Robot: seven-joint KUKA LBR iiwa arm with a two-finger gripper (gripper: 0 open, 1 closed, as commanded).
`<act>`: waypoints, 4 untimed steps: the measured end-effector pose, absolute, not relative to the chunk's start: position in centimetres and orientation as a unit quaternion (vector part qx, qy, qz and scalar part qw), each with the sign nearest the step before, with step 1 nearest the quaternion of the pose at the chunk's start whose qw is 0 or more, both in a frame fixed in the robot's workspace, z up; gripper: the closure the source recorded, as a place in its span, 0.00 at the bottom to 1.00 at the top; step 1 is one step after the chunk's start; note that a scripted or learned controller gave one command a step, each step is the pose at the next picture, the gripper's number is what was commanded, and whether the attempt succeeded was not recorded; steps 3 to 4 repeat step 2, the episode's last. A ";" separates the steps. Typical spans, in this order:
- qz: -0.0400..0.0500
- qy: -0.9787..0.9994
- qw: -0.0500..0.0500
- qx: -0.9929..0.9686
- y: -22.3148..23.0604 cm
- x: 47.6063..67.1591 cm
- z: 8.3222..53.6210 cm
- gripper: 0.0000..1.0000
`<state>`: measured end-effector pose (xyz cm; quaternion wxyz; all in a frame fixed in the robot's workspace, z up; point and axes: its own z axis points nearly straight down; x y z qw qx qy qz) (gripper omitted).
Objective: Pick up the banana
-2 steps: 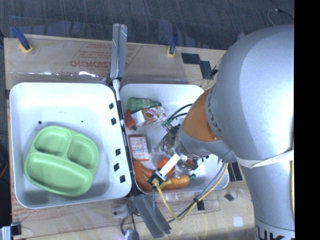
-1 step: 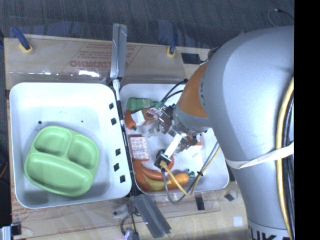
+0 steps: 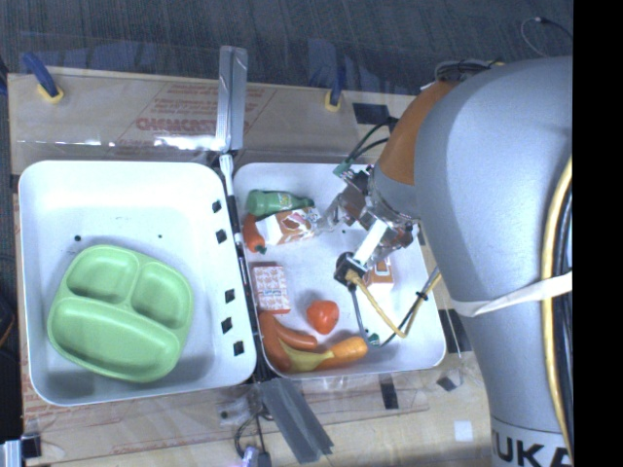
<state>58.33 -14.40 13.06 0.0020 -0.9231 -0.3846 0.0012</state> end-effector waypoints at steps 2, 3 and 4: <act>0.001 -0.610 0.002 -0.792 -13.8 50.3 10.6 0.00; 0.001 -0.610 0.002 -0.792 -13.8 50.3 10.6 0.00; 0.001 -0.610 0.002 -0.792 -13.8 50.3 10.6 0.00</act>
